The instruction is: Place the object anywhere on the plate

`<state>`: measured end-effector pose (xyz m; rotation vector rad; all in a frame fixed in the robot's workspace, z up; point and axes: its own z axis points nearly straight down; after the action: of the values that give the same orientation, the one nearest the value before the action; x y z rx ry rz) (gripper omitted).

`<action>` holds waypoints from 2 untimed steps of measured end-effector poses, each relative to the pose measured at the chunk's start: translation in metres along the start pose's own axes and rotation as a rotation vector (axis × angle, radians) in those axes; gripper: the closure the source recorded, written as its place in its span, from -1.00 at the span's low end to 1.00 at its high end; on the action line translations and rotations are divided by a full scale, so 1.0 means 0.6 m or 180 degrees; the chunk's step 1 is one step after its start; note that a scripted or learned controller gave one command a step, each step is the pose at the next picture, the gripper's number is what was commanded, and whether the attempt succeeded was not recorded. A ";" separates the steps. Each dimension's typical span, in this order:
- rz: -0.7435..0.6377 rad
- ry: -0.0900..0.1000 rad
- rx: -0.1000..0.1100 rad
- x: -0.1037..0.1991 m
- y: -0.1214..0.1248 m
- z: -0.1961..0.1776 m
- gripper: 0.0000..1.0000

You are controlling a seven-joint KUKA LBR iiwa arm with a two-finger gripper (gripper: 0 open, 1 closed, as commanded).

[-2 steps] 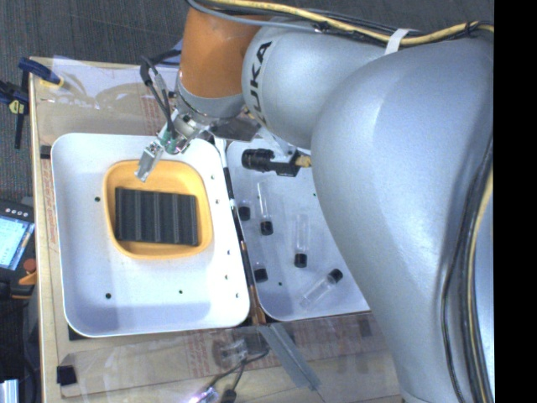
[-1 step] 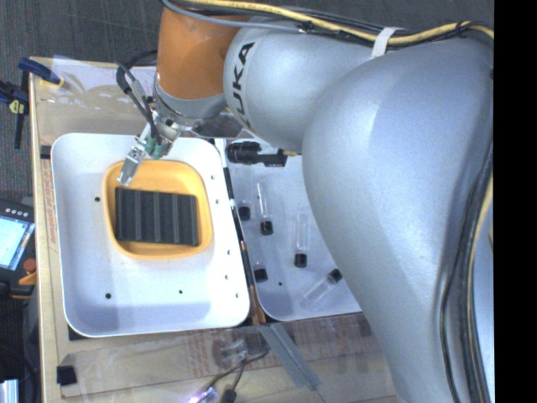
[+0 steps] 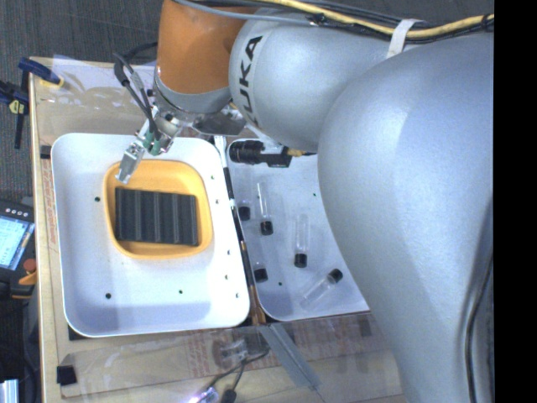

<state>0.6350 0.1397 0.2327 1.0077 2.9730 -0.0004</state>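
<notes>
A yellow plate (image 3: 193, 180) with a dark ridged centre (image 3: 157, 217) lies in the left white bin (image 3: 143, 305). My gripper (image 3: 132, 161) hangs over the plate's far left corner, just above its rim. It is small and partly hidden under the orange wrist band. I see nothing clearly held in it. Several clear vials with black caps lie in the right bin (image 3: 289, 309), among them one vial (image 3: 263, 201) near the middle and another vial (image 3: 300, 235) to its right.
The big grey arm covers the right side of the view and the far part of the right bin. A third vial (image 3: 321, 285) and small black caps (image 3: 260, 274) lie near the right bin's front. A clamp and a screen sit left of the bench.
</notes>
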 end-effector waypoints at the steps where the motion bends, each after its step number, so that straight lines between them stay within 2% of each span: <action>1: 0.0088 0.0009 0.0012 -0.050 -0.038 0.049 -1.00; 2: -0.0627 0.0011 0.0006 -0.036 -0.035 0.073 -1.00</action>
<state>0.6397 0.1097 0.1892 0.7112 3.0616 -0.0016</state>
